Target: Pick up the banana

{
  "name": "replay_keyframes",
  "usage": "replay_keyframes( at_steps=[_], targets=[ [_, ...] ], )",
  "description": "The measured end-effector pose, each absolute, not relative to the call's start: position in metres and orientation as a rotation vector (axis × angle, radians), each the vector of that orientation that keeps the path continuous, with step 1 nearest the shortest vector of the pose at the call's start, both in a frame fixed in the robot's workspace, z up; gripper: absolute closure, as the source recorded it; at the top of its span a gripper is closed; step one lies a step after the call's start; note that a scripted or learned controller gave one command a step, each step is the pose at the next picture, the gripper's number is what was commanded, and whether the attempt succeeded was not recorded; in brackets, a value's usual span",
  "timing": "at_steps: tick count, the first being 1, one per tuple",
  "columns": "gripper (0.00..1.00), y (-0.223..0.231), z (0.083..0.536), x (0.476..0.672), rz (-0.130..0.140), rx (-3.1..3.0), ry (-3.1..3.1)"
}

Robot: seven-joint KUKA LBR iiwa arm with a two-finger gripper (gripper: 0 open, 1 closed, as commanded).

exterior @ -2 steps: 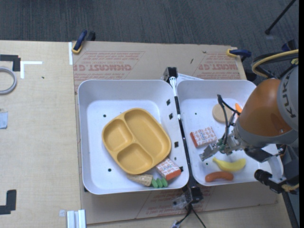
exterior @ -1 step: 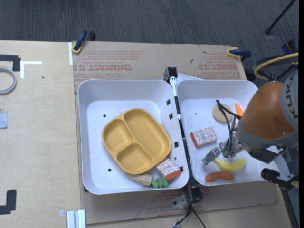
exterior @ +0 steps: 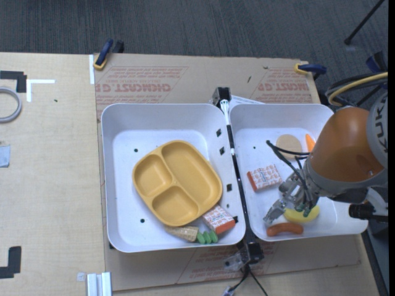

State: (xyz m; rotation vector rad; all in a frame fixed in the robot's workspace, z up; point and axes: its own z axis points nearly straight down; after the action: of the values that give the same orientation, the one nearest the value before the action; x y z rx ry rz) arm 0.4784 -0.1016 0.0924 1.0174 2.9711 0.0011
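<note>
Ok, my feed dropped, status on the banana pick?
Gripper down in right bin, at the banana. Grasp unconfirmed. Red sausage-like piece lies right beside it, orange-white box just behind.

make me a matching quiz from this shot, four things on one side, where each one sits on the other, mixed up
Things:
1. yellow divided plate
2. banana
3. red-and-white box
4. blue clamp

Places:
A. on the bench, at the far left corner of the cardboard
B. middle of the left bin
C. right bin, under the gripper near the front wall
D. right bin, toward its left side, beside the divider

Pairs: 1-B, 2-C, 3-D, 4-A
</note>
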Motion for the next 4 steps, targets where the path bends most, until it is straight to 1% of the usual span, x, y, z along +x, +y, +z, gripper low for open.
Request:
replay_keyframes(
  at_steps=[1,2,3,4],
  targets=[
    [0.00,-0.194,0.110,0.479,0.000,1.175,2.909],
    [1.00,-0.194,0.120,0.480,0.001,1.177,2.903],
    [1.00,-0.159,0.092,0.532,0.001,1.041,2.961],
    [0.00,-0.160,0.092,0.532,0.000,1.042,2.961]
  ],
)
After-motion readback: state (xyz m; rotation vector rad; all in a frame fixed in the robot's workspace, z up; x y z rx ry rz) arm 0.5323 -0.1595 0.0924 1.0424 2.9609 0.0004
